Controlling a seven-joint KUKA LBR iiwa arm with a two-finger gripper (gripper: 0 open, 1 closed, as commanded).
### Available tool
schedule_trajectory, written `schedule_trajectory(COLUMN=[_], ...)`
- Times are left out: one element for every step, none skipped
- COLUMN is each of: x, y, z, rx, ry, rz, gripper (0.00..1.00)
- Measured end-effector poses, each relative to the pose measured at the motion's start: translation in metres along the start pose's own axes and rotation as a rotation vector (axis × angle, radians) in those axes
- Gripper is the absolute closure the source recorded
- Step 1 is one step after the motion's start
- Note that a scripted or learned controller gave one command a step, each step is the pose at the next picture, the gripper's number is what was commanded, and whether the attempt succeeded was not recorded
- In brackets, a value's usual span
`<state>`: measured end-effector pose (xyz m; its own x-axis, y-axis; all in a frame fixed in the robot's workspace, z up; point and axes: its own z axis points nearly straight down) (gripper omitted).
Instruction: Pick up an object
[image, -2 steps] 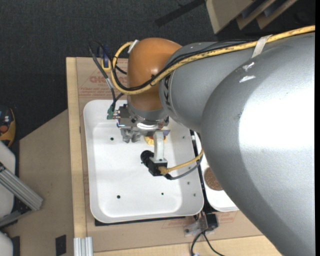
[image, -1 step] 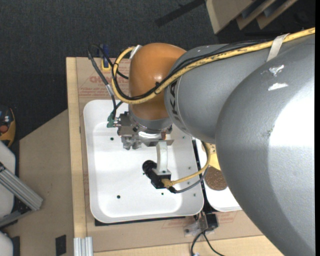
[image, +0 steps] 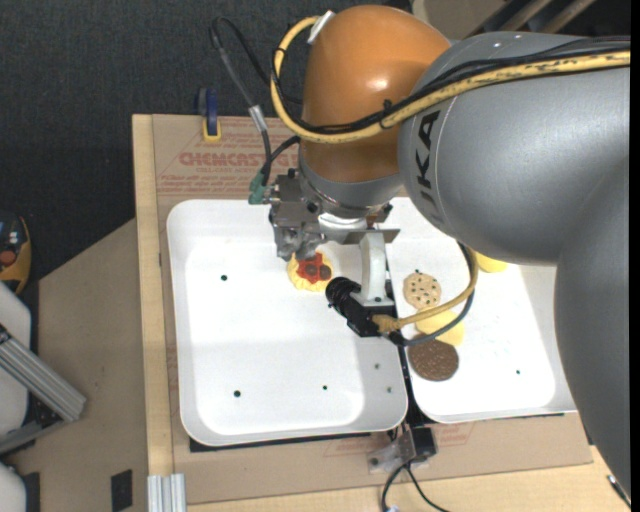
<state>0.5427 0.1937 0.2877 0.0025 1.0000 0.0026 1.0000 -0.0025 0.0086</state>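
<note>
The arm (image: 480, 130) hung over the left bin (image: 230, 340). Its gripper (image: 305, 255) stood low; finger spread could not be told. Just beneath lay a yellow-and-red toy (image: 310, 270), probably light, rigid and slippery, best pinched across its middle.

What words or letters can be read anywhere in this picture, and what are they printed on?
"CHEMCAST", in faded red capitals, on the brown board behind the bins; the arm covers whatever follows.
A smaller red line just beneath it on the same board is too blurred to read.
"K", a large black letter on the grey arm with part of a second letter beside it; the rest is cut off.
</note>
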Motion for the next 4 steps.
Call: schedule_trajectory(x=[-0.019,0.033,0.031,-0.008], y=[0.019,-0.004,-0.020,-0.015], z=[-0.071,0.043,0.009,-0.040], rx=[-0.001,0.022,0.007,0.002], ry=[-0.001,-0.005,-0.001,-0.001], rz=[-0.001,-0.008,-0.004,0.001], gripper=[1.00,1.00,1.00,1.00])
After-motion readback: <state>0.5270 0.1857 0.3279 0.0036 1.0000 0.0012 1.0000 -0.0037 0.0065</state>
